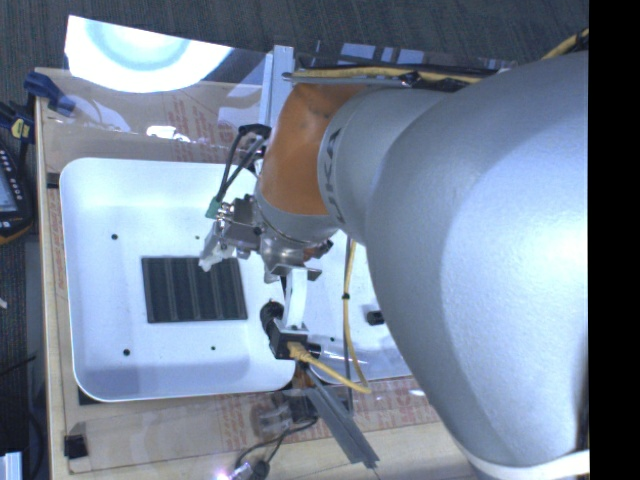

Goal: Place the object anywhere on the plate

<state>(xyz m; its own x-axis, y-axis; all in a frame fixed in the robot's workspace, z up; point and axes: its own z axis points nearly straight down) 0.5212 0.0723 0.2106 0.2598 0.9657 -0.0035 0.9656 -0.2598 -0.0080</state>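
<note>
A dark ribbed rectangular plate (190,290) lies flat on the floor of the left white bin (100,218). My gripper (214,253) hangs over the plate's upper right corner, low and close to it. The grey arm with its orange band (295,158) reaches in from the right and hides the wrist from above. A small pale bit shows at the gripper's tip, against the plate's edge; whether it is an object or part of the gripper I cannot tell.
The arm's bulk covers most of the right bin (385,353). Yellow and black cables (345,298) hang from the wrist over the rim between the bins. A clamp and bracket (290,408) sit at the bench's front edge. Bare bin floor surrounds the plate.
</note>
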